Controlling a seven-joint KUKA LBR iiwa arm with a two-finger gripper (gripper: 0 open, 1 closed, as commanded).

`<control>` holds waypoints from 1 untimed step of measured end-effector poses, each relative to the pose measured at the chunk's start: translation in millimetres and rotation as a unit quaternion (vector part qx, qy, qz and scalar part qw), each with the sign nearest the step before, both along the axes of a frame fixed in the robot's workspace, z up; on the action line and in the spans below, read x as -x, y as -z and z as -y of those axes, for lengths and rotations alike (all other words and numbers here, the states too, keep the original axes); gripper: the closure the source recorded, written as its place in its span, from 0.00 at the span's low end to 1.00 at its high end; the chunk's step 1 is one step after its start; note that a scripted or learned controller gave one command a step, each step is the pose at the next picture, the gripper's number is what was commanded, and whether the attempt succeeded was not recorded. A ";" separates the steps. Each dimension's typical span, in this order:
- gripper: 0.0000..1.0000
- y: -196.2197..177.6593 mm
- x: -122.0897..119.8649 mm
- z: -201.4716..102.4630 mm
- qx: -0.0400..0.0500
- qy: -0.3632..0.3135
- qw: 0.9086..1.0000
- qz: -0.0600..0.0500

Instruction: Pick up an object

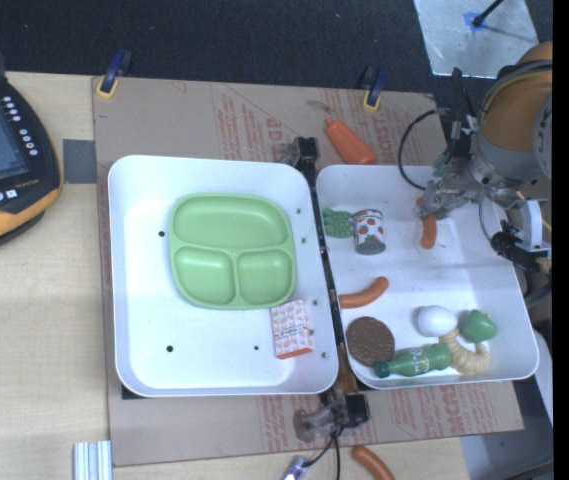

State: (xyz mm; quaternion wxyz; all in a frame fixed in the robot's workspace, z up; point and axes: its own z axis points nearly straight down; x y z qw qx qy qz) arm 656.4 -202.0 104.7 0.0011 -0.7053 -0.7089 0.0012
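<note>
nearest in the right bin [524, 298], against its front wall, lie a green bottle [416, 362], a brown disc [370, 339], a white egg [435, 320] and a green pepper [478, 325]. behind them a long orange sausage [363, 291] lies alone. farther back, a small red sausage [428, 231] sits just below the end effector [442, 196]; whether it is apart or together cannot be told. a descent slightly off could roll the sausage aside, or strike the bin's rear wall nearby.

Dark carpet floor [214, 13]; light wooden bench [34, 318]; cardboard sheet [224, 118].
</note>
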 end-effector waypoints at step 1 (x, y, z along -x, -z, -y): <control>1.00 -9.1 26.1 9.9 0.000 0.001 1.000 0.000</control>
